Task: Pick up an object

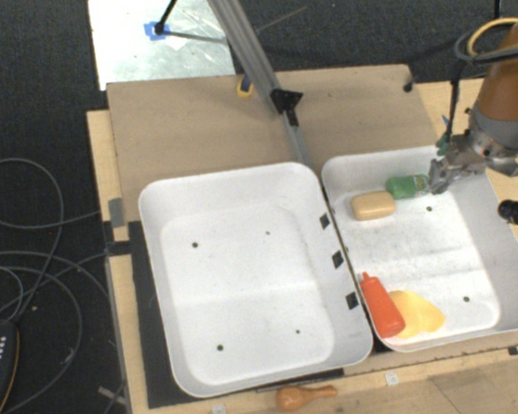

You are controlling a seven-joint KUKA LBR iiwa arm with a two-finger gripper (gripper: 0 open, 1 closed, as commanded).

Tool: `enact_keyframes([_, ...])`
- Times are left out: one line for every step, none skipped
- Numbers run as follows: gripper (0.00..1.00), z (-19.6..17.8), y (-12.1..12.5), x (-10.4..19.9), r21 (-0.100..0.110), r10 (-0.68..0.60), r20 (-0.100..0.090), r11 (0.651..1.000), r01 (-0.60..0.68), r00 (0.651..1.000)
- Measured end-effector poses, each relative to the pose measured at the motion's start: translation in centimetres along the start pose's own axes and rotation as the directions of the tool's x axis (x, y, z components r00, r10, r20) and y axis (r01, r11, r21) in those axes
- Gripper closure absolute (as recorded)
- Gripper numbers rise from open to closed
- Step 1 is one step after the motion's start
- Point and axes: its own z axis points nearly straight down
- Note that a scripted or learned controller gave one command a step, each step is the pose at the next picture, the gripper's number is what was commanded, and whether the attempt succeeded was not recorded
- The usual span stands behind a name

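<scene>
Gripper (pixel 440 176) mine, low in right bin (pixel 514 259), at green object (pixel 406 186); finger state unclear. Tan block (pixel 372 205) just beside.

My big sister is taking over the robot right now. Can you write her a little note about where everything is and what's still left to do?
Gripper: low in the right bin, at its far end, right up against the green object. Whether it has hold of it can't be told from this view.

Things: tan block beside the green object, on its left. Orange bottle and yellow object lie together at the near edge of the right bin. A brown object lies on the bench outside the bins.

Done: gripper brought down to the green object.
Left: nothing is lifted yet; grip and raise it.
</scene>
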Motion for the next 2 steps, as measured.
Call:
enact_keyframes([1.0,-4.8,0.8,0.5,0.004,-0.005,-0.001,1.0,0.005,1.0])
enact_keyframes([1.0,-7.8,1.0,0.5,0.006,-0.005,-0.002,1.0,0.005,1.0])
